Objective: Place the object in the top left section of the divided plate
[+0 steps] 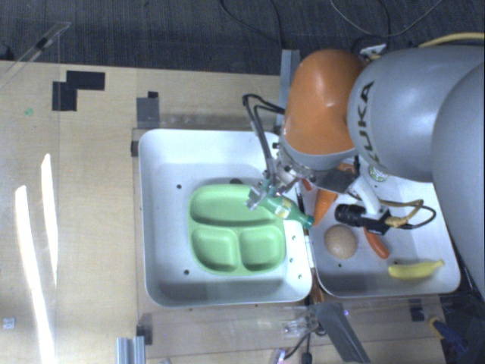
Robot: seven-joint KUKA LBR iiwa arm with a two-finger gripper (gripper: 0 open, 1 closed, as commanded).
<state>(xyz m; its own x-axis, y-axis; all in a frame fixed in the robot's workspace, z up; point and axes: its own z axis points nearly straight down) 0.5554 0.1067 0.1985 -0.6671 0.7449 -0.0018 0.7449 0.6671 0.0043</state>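
Green bottle [290, 211] lies tilted at the divided plate's [227, 241] right rim, we see. Our gripper [267, 194] touches it; grip unclear.

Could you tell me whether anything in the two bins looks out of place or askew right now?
One thing stands out: a green object lies tilted across the right rim of the green divided plate, partly hanging over the edge beneath the gripper, rather than flat inside a section.

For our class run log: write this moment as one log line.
arm: over left bin | gripper: at green divided plate's right rim | object: green item by gripper, hold unclear | right bin: banana, carrot, brown ball
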